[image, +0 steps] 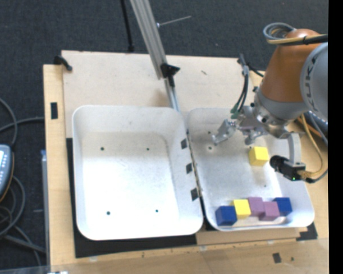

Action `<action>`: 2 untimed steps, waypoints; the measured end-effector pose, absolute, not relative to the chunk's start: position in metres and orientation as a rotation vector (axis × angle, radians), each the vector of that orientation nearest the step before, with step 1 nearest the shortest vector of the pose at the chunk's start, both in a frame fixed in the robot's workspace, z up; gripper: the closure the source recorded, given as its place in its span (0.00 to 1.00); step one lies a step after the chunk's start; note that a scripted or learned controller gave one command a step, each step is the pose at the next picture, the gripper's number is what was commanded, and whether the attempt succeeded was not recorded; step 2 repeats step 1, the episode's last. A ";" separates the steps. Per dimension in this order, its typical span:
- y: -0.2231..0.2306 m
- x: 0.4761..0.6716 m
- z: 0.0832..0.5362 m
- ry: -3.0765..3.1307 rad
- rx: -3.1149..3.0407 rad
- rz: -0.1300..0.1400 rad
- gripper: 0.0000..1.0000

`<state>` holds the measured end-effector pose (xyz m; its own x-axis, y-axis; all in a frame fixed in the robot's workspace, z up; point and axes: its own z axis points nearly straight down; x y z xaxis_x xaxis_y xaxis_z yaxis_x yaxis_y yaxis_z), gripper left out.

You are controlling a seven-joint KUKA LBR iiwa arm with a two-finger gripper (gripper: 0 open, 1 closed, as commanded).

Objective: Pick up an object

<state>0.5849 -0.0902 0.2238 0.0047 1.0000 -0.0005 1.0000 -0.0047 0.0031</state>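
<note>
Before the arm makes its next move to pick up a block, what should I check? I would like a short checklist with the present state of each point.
1. Blocks are in the right bin: ok. A lone yellow block lies mid-bin; a row of blocks lies at the near wall.
2. Tool is over the right bin: ok.
3. Tool holds nothing: ok, no block between its fingers.
4. Tool is lined up with a block: not ok, it sits to the left of the lone yellow block in the view.
5. Lone yellow block has free space around it: ok.
6. Height of the tool above the bin floor: cannot tell.
</note>
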 end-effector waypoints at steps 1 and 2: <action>-0.157 0.577 0.285 2.210 2.220 0.002 0.00; -0.157 0.577 0.285 2.210 2.220 0.002 0.00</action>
